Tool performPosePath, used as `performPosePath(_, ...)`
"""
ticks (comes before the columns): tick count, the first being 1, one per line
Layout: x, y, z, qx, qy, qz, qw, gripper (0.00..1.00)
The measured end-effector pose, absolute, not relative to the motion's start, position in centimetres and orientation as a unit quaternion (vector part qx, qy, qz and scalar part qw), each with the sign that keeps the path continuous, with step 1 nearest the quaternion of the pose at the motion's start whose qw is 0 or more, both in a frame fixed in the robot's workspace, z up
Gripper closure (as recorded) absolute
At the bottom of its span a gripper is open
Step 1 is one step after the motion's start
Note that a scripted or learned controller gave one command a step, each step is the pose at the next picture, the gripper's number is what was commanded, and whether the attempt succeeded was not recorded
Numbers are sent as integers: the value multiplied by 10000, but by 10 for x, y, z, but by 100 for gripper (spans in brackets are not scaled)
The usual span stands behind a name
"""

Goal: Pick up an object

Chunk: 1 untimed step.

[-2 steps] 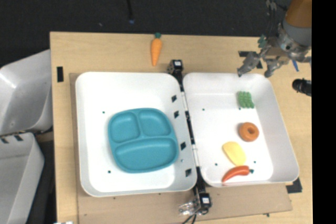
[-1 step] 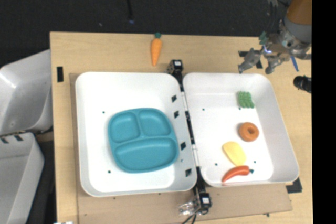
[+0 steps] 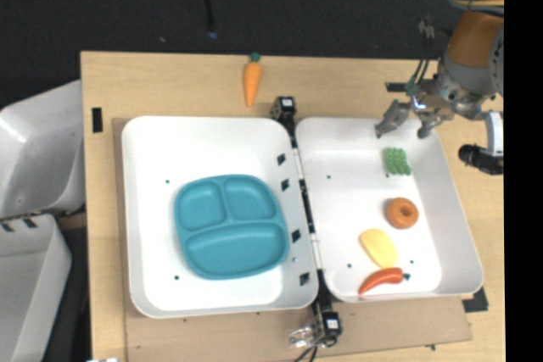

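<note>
Left of the right bin point(image 3: 339, 182) sits a blue divided plate point(image 3: 231, 225). Inside the bin, the green ridged piece point(image 3: 395, 161) lies just below the gripper point(image 3: 410, 123), whose jaws hang spread and empty. Dropping straight down and straddling it should work best.

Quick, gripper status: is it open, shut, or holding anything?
Gripper: open, fingers spread, holding nothing; it hovers over the far edge of the right bin, just beyond the green object.
</note>
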<state>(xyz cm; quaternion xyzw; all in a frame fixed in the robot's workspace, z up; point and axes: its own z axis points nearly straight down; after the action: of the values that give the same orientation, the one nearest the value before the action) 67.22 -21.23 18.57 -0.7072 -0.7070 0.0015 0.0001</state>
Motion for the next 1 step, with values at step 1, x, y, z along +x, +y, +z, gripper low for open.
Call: performPosePath(1, 666, -206, 137, -7065, -7078, 14, 4, 0)
